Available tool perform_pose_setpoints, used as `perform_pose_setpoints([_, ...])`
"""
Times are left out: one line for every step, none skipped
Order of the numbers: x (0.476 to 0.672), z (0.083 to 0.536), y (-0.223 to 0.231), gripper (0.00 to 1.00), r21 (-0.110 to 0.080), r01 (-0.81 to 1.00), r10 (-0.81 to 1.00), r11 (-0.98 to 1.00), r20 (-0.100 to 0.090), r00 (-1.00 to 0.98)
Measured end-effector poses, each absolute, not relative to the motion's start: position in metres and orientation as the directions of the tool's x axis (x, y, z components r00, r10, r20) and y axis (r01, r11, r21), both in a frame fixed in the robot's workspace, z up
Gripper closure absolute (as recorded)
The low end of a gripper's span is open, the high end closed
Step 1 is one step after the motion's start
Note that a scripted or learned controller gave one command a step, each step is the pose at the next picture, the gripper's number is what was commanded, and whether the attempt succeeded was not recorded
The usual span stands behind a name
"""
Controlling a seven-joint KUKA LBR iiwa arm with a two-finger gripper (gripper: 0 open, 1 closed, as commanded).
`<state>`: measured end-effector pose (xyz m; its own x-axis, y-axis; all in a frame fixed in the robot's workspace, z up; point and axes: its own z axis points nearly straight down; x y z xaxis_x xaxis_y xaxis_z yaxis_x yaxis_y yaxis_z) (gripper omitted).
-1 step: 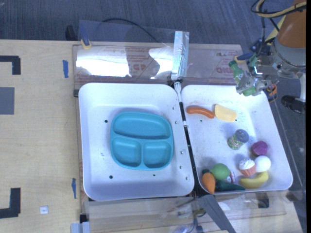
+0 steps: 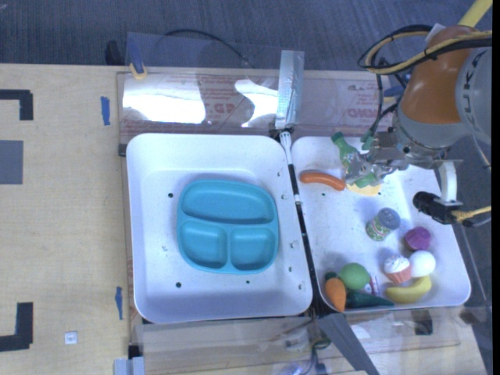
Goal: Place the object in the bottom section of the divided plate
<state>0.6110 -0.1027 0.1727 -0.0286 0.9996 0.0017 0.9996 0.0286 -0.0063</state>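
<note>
Two shallow white plastic bins sit side by side on the bench. In the left bin [image 2: 148,209] lies a smooth teal divided plate [image 2: 228,225], rounded-rectangular, with one long compartment toward the bin's far edge and two smaller ones toward its near edge; all three show bare plastic. The right bin [image 2: 461,287] holds toy items: an orange sausage-shaped piece [image 2: 322,180] near its far-left corner, a small cylindrical can [image 2: 383,224] at mid-bin, a purple round piece [image 2: 417,237] and a white ball [image 2: 423,263] by its right edge, and a yellow banana [image 2: 410,291], green ball [image 2: 354,276] and orange carrot [image 2: 335,293] along its near edge. The gripper [image 2: 361,165] is low near the right bin's far edge, over a yellow-green piece [image 2: 364,182]; its grasp cannot be judged.
</note>
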Motion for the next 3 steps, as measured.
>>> perform_pose_setpoints([0.603, 0.204, -0.013, 1.00, 0.002, 0.989, 0.989, 0.146, 0.002, -0.146])
perform_pose_setpoints([0.576, 0.184, 0.067, 1.00, -0.002, 0.853, 0.853, 0.522, 0.002, -0.522])
perform_pose_setpoints([0.565, 0.185, 0.074, 1.00, -0.001, 0.870, 0.870, 0.493, 0.002, -0.493])
